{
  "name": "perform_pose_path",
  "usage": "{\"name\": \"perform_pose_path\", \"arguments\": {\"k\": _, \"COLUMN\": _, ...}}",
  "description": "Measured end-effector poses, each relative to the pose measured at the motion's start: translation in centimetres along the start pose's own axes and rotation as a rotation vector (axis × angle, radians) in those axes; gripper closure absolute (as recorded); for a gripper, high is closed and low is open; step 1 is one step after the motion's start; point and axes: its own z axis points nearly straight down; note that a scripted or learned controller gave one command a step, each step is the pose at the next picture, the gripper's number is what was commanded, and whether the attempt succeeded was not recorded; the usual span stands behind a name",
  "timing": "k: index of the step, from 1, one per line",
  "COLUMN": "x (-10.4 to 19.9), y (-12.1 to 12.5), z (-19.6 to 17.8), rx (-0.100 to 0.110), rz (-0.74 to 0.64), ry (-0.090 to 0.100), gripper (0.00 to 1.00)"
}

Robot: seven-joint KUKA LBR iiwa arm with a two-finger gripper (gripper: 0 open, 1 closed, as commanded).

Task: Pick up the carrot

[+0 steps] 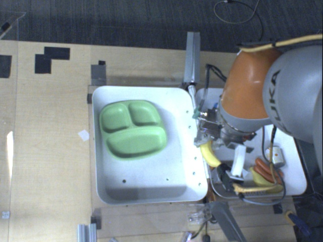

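The carrot [265, 169] is lying in the right bin [297, 158], near its lower right corner, with its long axis slanting from upper left to lower right in the view. The tool [208, 134] is being held over that bin's left side, just above a banana [210, 155]. The carrot is therefore being found to the right of the tool and lower in the view, near but apart. Whether the tool is wide or narrow cannot be told. A green divided plate [132, 129] is being carried by the left bin [146, 195].
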Motion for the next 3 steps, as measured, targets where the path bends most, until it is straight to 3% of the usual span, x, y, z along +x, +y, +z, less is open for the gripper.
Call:
{"name": "perform_pose_path", "arguments": {"k": 1, "x": 1.6, "y": -0.4, "z": -7.1, "rx": -0.002, "rz": 0.034, "ry": 0.001, "gripper": 1.0}}
{"name": "perform_pose_path", "arguments": {"k": 2, "x": -1.1, "y": 0.5, "z": -14.9, "rx": -0.003, "rz": 0.224, "ry": 0.001, "gripper": 1.0}}
{"name": "perform_pose_path", "arguments": {"k": 3, "x": -6.8, "y": 1.8, "z": -9.1, "rx": -0.001, "rz": 0.017, "ry": 0.0, "gripper": 1.0}}
